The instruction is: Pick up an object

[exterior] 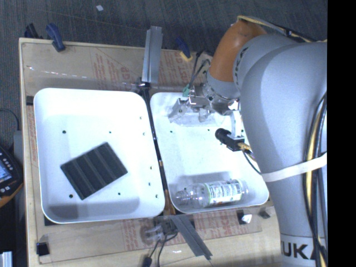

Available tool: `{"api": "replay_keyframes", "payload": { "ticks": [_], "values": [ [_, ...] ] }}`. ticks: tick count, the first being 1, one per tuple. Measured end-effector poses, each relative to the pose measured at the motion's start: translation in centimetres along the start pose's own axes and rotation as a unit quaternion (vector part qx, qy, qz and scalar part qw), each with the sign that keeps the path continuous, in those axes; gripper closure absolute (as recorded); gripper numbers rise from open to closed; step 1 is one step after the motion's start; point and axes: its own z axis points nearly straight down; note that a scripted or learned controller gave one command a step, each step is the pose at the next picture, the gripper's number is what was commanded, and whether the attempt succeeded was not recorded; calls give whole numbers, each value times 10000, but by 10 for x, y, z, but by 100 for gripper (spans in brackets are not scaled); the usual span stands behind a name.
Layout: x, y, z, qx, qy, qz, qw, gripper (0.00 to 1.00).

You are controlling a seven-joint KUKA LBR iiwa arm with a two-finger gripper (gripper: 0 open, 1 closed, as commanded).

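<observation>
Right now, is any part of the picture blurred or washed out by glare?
Camera view: the claw looks smeared and pale against the bright right bin; the bottle is sharp, its label readable as stripes; the dark pad in the left bin is crisp, with a soft shadow below.

- White letters "UKA" on the grey arm (295, 149), bottom right, cut off at frame edge.
- Clear bottle (211, 193) in right bin has a label w/ print, too small to read.
- Faint red print on the surface (83, 65), can't read it.
</observation>
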Motion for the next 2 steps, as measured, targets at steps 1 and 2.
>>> {"api": "replay_keyframes", "payload": {
  "ticks": [1, 2],
  "values": [
    [-28, -33, -113, -93, 25, 918, 9957, 0],
    [-60, -79, -81, -71, 32, 1243, 9922, 0]
  ]
}}
